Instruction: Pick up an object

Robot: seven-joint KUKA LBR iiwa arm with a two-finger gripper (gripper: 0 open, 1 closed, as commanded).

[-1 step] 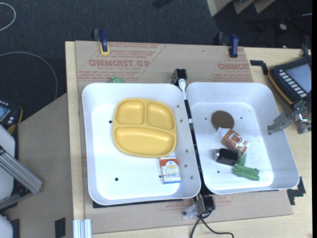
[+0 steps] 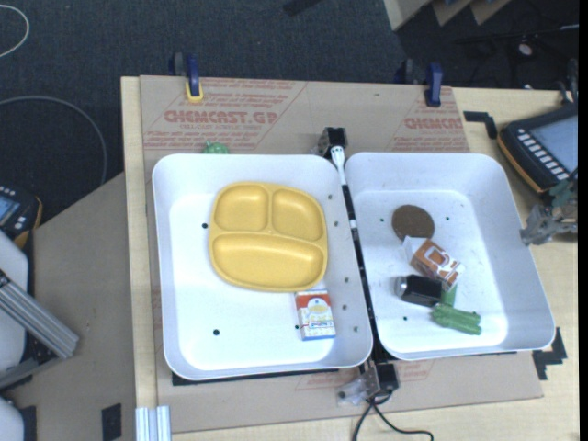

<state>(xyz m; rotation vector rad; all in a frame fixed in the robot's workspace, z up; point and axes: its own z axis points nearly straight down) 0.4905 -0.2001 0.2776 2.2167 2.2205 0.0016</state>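
I work in a robotics lab. My bench (image 2: 276, 108) is clamped board; a teach pendant (image 2: 544, 150) and cables (image 2: 55, 118) lie around.

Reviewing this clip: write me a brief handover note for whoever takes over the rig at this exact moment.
Left bin: yellow divided plate and a small red-and-white carton near the front edge.
Right bin: brown disc, orange-brown box, black block and green piece, the last three clustered close together.
Done: nothing looks lifted; every item lies in a bin.
Left: the whole pick. The carton or the disc, each lying apart, look like the easier targets.
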